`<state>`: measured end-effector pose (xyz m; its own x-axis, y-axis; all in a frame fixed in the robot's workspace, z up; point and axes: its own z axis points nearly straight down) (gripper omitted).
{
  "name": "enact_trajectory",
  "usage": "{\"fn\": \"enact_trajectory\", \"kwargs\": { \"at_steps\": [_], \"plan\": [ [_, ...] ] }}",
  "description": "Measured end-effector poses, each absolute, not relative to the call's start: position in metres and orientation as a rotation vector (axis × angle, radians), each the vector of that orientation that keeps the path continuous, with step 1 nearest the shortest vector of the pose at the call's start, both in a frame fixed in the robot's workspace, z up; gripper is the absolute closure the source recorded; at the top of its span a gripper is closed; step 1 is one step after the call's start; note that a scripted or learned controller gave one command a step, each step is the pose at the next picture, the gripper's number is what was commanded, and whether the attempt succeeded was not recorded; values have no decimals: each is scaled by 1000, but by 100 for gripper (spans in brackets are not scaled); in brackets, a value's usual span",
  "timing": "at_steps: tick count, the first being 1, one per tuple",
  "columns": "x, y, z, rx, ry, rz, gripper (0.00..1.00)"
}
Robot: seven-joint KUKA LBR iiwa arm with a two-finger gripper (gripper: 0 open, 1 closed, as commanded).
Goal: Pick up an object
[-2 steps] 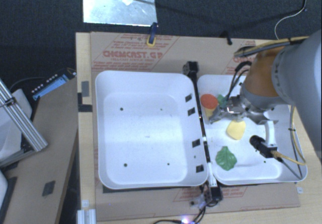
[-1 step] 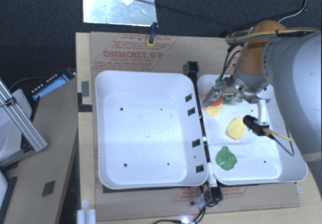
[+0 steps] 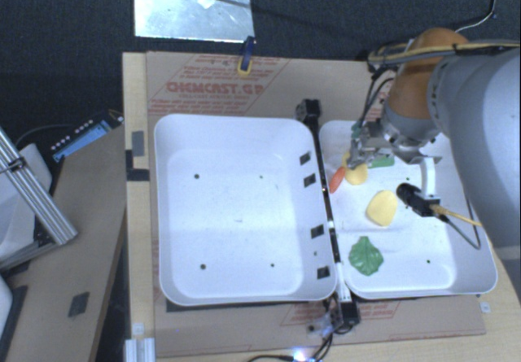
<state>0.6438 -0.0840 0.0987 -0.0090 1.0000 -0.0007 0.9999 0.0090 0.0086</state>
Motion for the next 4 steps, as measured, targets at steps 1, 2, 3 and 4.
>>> {"fn": "enact_trajectory", "kwargs": {
  "at_steps": [1,2,3,4],
  "plan": [
    [654,-127,320,2205,2210,17,100],
    [670,-68,325,2209,2230,6,100],
    [665,3,337,2209,2232,6,100],
    [617,86,330,2210,2237,3,100]
  ]
}}
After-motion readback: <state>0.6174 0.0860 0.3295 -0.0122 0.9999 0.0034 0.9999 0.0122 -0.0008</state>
